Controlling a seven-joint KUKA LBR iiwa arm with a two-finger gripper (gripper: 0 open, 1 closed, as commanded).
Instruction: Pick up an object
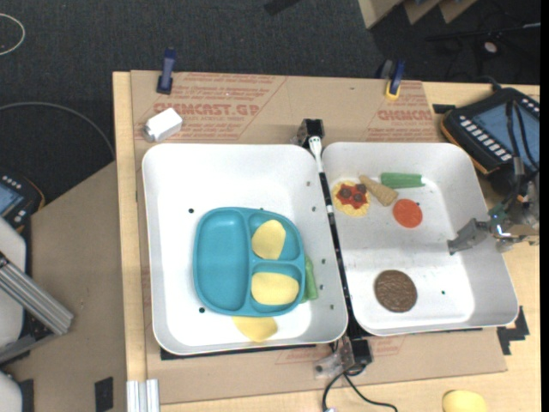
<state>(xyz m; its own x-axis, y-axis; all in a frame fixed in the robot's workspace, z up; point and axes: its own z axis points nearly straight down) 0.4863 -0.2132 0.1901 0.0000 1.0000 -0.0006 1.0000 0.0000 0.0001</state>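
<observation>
The right bin (455,166) holds a small round pizza toy (352,197), a tan piece (382,190), a green stick (401,179), a red-orange round piece (408,214) and a brown disc (395,290). In the left bin (167,196) lies a teal divided plate (225,260) with two yellow pieces (269,239) in its compartments. A third yellow piece (256,326) lies just in front of the plate, and a green strip (310,279) lies along its right side. My gripper (470,237) reaches in low over the right bin's right rim, apart from every object.
A white block (163,124) and two blue clamps (166,71) sit on the cardboard behind the bins. A black tablet (493,127) with cables lies at the far right. A yellow object (461,400) rests at the bottom right, off the bench.
</observation>
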